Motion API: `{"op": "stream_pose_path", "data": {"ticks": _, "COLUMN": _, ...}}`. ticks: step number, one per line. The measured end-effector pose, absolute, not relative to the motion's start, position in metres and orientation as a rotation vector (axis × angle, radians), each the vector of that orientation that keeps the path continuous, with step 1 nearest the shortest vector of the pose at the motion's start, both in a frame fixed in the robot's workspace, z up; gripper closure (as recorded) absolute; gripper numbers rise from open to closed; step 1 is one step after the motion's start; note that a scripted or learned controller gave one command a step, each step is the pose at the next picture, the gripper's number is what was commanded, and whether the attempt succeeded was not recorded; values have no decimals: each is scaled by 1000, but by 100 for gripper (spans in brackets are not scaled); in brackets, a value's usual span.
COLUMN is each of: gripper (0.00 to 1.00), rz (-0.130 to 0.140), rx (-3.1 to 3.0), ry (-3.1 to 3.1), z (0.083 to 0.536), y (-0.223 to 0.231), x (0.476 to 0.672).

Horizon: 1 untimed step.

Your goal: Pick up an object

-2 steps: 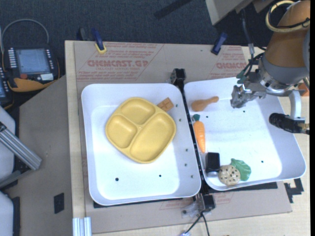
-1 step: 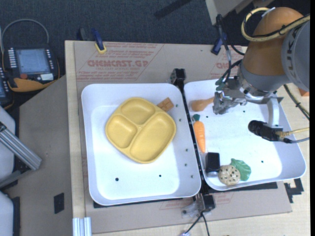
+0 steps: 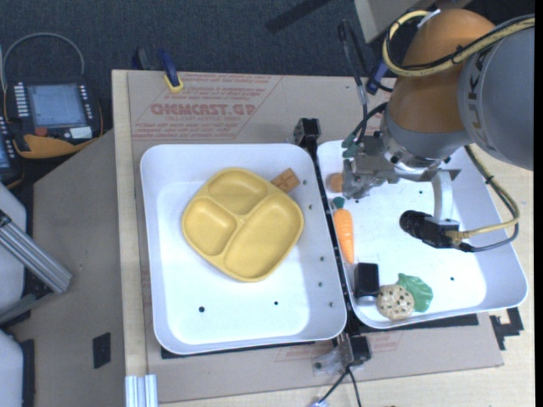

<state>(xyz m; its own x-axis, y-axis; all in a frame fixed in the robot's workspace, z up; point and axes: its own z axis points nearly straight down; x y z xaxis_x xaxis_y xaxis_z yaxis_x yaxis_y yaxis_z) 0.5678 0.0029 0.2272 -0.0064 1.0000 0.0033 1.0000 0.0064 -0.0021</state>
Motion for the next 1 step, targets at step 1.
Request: {"op": "stream_pose_path", "data": {"ticks": 1, "gripper": 100, "rz": -1, "rx": -2211, "ry": -2226, "z": 236, "y": 56, "x": 554}}
